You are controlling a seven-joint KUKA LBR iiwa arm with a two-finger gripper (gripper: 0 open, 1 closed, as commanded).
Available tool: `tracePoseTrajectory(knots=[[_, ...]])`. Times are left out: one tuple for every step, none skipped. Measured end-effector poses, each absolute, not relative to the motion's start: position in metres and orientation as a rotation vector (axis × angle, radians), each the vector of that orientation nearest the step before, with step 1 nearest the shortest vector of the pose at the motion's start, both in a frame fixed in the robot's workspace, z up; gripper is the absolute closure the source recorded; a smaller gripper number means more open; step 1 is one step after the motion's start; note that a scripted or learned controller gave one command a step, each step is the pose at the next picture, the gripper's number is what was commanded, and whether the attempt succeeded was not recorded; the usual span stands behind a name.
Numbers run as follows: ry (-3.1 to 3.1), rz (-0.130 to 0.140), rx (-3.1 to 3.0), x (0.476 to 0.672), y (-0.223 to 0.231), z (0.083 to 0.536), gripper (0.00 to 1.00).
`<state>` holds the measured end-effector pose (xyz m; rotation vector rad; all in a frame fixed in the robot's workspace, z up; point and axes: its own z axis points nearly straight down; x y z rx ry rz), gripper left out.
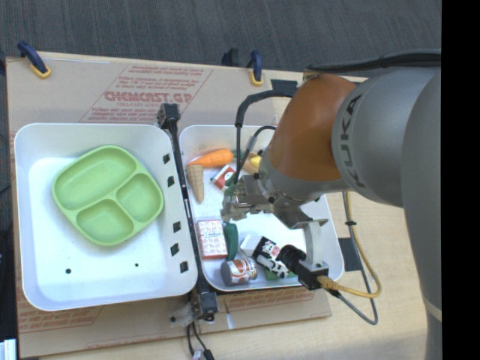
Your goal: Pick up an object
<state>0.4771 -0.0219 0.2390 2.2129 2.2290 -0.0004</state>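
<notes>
My gripper (234, 205) hangs low over the middle of the right bin (330, 240), under the arm's orange band. Right below and left of it lie a red patterned box (211, 238) and a dark green object (230, 239). An orange carrot (212, 157), a tan cone (196, 182) and a red-and-white packet (223, 177) lie at the bin's far left. A small can (238, 270) and a black-and-white toy (270, 258) sit at the near edge. The arm hides the bin's right half.
The left bin (30, 223) holds a light green divided plate (109, 194). A black divider with clips (177, 193) runs between the bins. A yellow cable (352, 291) trails off the bench's near right corner. A bit of something yellow (256, 161) peeks out beside the arm.
</notes>
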Motion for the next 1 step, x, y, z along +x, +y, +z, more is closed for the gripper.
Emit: tracePoseTrajectory(knots=[[2.225,0.002,2.215,0.5131,-0.0731,0.2488,1.0]])
